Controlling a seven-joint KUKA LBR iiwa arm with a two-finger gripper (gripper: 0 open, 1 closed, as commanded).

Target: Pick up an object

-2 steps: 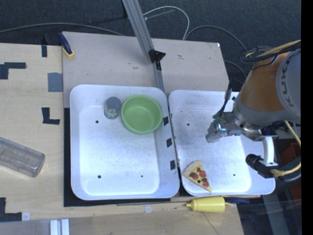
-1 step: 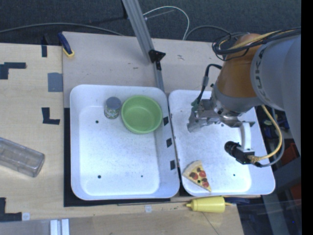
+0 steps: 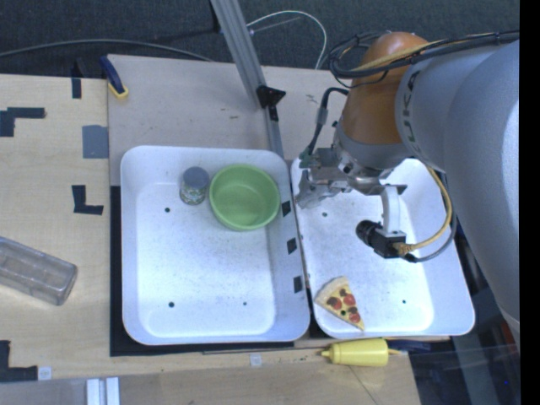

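My gripper (image 3: 310, 191) hangs low over the far left corner of the right bin (image 3: 422, 310), close to the divide between the two bins. I see nothing held in it. A toy pizza slice (image 3: 340, 299) lies flat at the near left of the right bin, well below the gripper. In the left bin (image 3: 202, 302), a green bowl (image 3: 244, 196) stands upright at the far right, just across the rim from the gripper. A small grey can (image 3: 194, 185) stands to the left of the bowl, touching it or nearly so.
A yellow bottle (image 3: 358, 352) lies on the bench just outside the right bin's near edge. A clear plastic container (image 3: 32, 270) lies on the bench at the far left. A slanted metal pole (image 3: 245, 49) rises behind the bins.
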